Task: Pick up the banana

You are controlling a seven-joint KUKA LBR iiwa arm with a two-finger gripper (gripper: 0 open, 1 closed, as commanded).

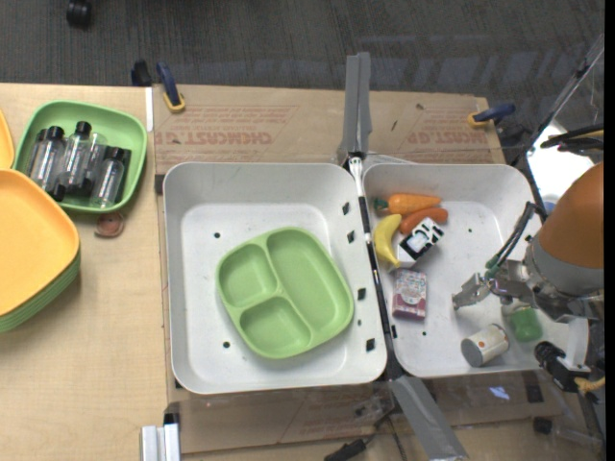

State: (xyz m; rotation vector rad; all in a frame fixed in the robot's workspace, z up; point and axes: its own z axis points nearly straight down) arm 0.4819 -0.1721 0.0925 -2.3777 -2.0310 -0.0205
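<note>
Arm reaches in low over the right bin (pixel 452 176). Gripper (pixel 471 294) hangs right of the banana (pixel 386 238), well apart. Fingers look apart, holding nothing.

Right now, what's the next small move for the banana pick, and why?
Probably shift the gripper left and toward the right bin's far-left corner, to hover over the banana. The gripper sits low in the bin near the grey cylinder, well clear of the banana, which lies by the divider beside the carrot and the black-and-white block.

Bright, even light; soft shadows, slight blur.
</note>
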